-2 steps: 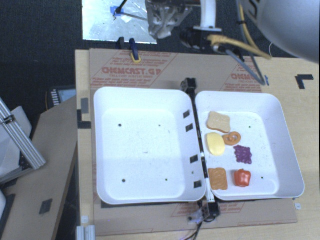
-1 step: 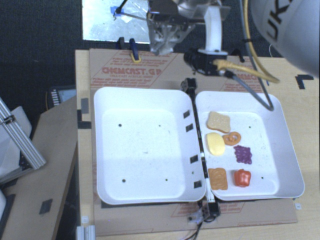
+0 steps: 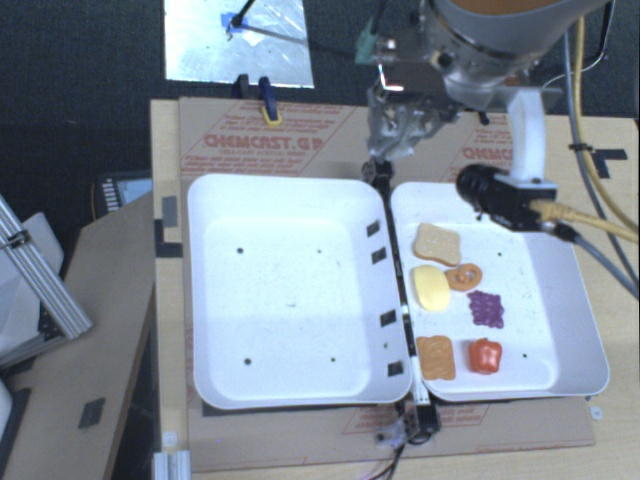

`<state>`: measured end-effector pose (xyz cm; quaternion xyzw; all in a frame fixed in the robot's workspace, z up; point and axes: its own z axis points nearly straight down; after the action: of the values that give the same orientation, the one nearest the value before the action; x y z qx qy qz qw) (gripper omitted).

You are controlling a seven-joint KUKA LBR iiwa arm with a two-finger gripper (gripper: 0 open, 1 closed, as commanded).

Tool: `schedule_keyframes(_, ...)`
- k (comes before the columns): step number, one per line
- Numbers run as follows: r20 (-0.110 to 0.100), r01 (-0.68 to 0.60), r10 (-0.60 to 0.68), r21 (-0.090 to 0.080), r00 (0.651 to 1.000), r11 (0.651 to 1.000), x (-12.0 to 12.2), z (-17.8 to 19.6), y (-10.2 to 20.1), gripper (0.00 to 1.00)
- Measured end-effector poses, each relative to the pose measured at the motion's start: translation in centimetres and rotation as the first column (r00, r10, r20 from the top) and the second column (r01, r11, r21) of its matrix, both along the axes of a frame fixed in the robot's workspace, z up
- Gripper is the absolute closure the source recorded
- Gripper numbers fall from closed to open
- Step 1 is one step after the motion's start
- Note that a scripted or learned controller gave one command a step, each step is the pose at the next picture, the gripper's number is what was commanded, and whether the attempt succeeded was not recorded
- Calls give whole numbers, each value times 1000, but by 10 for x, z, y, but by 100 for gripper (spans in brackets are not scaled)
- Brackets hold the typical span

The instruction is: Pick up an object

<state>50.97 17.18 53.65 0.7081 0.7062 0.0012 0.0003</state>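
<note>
Two white bins sit side by side on a cardboard sheet (image 3: pixel 270 133) printed with red lettering, the left bin (image 3: pixel 215 268) touching the right bin (image 3: pixel 570 308) along a seam dotted with black clips (image 3: pixel 388 318). Up top, a shiny foil-like square (image 3: pixel 238 28) lies on the dark floor, and just below it a blue and yellow clamp (image 3: pixel 268 103) grips the cardboard's far edge. Over on the left, an aluminium rail (image 3: pixel 35 273) slants past the bench corner.
</note>
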Motion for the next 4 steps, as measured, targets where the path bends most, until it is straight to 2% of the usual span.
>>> schedule_keyframes(1, -9, -8, 8, -4, 1000, 1000, 49, -89, 49, 100)
schedule_keyframes(2, 9, -9, 8, 4, 1000, 1000, 46, 4, 60, 100)
schedule_keyframes(3, 1, 5, -5, -1, 1000, 1000, -13, 0, -41, 100)
schedule_keyframes(4, -15, -10, 9, -5, 1000, 1000, 16, -142, 19, 100)
